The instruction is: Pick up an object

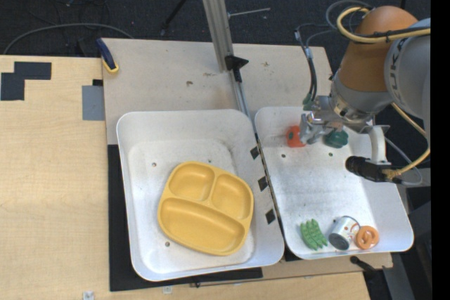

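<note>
Gripper (314,128) low at back of right bin (309,179), just beside small red obj (294,137); open/shut: cannot tell. Nothing lifted yet; grasp + lift left. Teal obj (338,139) close by.

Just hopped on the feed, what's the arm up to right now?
The arm's gripper is down at the far end of the right bin, next to a small red object and a teal object. Whether it holds anything can't be told from this view. A green item, a metal can and an orange ring-shaped piece lie at the bin's near edge. The left bin holds a yellow divided plate.
</note>
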You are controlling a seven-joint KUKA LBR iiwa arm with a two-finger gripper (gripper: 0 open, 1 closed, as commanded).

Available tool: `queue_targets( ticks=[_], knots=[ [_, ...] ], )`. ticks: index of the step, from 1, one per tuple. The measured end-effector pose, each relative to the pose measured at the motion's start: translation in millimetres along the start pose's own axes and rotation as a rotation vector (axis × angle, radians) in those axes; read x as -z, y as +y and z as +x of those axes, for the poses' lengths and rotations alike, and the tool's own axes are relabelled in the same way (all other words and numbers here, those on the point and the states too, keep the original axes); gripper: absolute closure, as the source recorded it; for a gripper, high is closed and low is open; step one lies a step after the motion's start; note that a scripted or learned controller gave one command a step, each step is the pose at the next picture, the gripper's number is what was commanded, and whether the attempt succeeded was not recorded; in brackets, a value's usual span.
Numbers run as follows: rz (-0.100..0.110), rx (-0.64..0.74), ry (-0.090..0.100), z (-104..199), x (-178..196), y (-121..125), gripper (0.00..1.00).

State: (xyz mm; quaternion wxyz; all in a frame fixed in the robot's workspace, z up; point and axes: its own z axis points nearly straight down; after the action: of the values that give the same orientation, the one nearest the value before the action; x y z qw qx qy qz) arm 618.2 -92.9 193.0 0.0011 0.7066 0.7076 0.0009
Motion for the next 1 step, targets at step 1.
queue_targets(
  ticks=[1],
  knots=[
    [0.001, 0.000, 0.000, -1.9, 46.6, -7.4, 1.00]
  ],
)
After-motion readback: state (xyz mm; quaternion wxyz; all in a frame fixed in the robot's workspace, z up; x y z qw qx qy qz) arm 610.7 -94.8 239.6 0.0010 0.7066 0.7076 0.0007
